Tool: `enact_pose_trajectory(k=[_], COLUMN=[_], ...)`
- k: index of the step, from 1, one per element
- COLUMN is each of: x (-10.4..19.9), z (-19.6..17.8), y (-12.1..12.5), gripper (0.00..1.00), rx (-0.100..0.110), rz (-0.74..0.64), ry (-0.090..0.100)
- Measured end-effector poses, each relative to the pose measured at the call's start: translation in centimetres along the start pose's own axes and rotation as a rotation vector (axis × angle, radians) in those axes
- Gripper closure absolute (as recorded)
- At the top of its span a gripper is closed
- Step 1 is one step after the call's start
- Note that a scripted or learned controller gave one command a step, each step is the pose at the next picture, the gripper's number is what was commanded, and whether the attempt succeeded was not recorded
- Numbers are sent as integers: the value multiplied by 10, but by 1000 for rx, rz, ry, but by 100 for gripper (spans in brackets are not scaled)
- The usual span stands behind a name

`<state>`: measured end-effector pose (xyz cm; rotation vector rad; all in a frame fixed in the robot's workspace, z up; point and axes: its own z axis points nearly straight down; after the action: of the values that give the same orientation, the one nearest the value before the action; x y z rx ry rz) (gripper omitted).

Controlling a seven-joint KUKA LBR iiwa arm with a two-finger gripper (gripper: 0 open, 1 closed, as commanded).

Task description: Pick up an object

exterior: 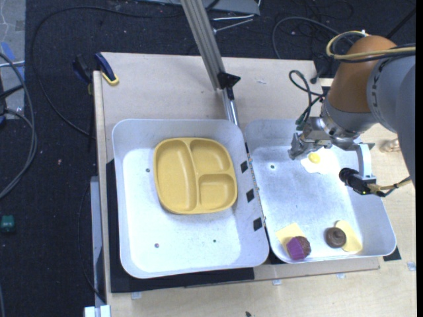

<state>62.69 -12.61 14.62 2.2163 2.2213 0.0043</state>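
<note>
While the yellow three-compartment plastic tray (195, 175) lies in the left bin (132, 243), a small purple ball (298, 247) sits near the right bin's (317, 197) front edge: probably light, taken across its middle. Whether the gripper (305, 149) farther back is open, I cannot tell.

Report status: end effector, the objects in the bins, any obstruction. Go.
End effector low over right bin, by small yellow piece. Purple object and brown object untouched at near edge. Yellow tray in left bin.
</note>
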Motion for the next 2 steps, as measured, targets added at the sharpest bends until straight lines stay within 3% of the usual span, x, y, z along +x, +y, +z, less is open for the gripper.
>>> enact_pose_trajectory(k=[2], x=[0], z=[-98], y=[3], gripper=[100], rx=[1], rz=[2], ry=[0])
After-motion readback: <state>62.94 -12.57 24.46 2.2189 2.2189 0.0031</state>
